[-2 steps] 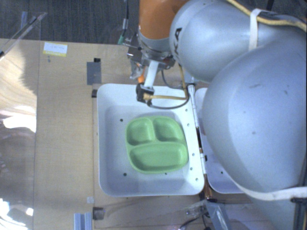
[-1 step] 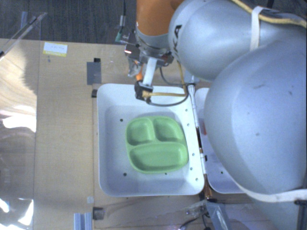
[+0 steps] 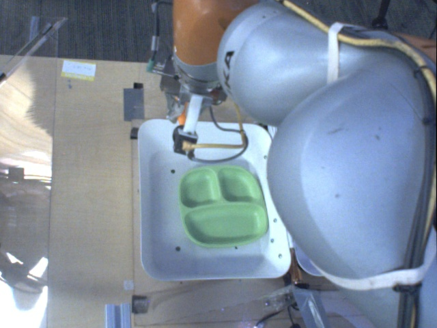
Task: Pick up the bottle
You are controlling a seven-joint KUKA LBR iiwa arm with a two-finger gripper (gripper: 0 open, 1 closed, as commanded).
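Note:
My gripper [image 3: 186,96] hangs below the orange wrist band, over the far rim of the left white bin [image 3: 156,251]. I look down on it from above, and its own body hides its tips. The large grey arm links cover the right side of the view, including most of the second bin.
A green three-compartment plate [image 3: 222,207] lies in the middle of the left bin. A small grey block [image 3: 133,102] sits on the wooden bench just beyond the bin's far left corner. A yellow label [image 3: 78,69] is stuck further left.

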